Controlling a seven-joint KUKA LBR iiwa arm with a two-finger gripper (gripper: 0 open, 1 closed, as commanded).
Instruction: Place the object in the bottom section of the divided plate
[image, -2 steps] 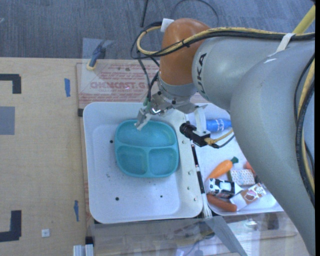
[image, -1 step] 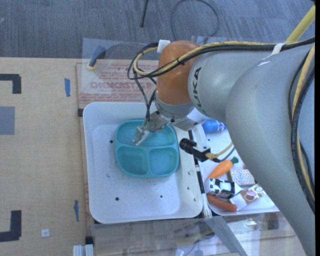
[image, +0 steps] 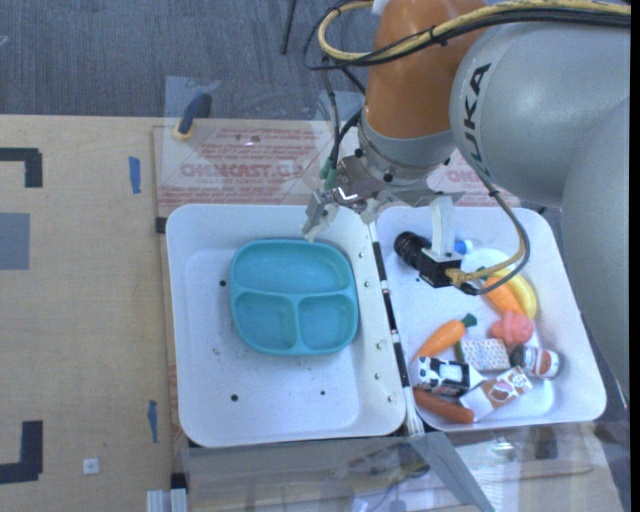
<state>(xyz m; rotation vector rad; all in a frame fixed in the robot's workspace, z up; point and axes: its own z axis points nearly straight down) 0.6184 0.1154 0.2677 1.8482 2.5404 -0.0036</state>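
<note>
I see the tool (image: 318, 218) over the far edge of the left bin (image: 190, 330); its grip I can't tell. Just near it lies the smooth teal divided plate (image: 294, 296). Glossy toy foods, carrot (image: 441, 338) included, crowd the right bin (image: 570, 300).

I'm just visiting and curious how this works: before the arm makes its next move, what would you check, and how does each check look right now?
1. Divided plate lies flat in the left bin: ok.
2. Plate's sections hold nothing: ok.
3. Toys such as the carrot wait in the right bin: ok.
4. Gripper sits over the plate's upper edge: ok.
5. An object between its fingers: cannot tell.
</note>
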